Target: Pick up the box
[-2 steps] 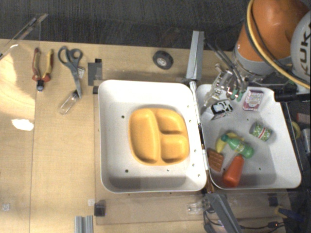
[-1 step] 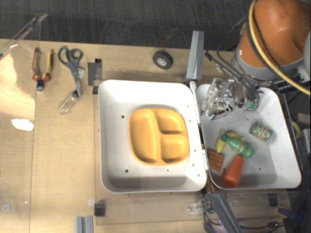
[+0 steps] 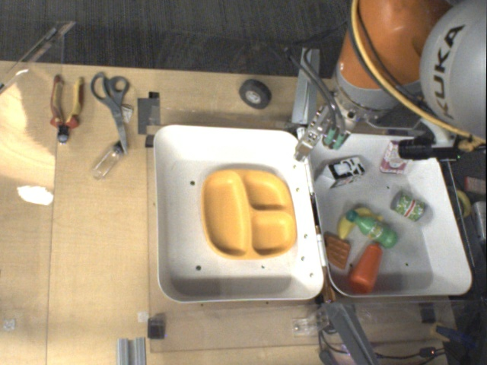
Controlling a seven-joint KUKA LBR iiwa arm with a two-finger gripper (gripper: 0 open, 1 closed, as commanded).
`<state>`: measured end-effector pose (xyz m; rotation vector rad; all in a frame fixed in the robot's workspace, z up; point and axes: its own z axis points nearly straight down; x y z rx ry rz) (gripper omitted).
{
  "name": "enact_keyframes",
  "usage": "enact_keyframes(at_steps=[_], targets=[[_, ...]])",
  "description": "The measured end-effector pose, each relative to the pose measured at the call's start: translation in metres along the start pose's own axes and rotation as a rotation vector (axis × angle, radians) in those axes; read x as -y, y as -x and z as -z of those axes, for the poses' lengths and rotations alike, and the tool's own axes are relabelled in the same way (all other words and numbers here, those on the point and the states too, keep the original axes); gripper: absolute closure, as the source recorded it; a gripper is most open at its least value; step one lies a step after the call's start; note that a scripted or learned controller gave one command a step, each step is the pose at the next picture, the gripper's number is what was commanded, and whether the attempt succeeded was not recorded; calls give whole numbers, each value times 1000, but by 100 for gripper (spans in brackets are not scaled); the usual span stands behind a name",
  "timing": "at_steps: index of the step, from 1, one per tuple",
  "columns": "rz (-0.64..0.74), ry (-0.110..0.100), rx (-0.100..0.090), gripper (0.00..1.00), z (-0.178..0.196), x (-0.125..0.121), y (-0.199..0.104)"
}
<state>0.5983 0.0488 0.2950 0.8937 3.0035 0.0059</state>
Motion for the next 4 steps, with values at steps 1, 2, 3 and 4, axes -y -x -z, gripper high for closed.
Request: enact_keyframes(at_steps=[1,2,3,4], targets=[[149,1,1,100,5,22,-34],[-187,1,0,100,17,-7,-85],[-305,-3,-3,100,-12,29,-113],[-643,-1,0,100,50,41,-104]])
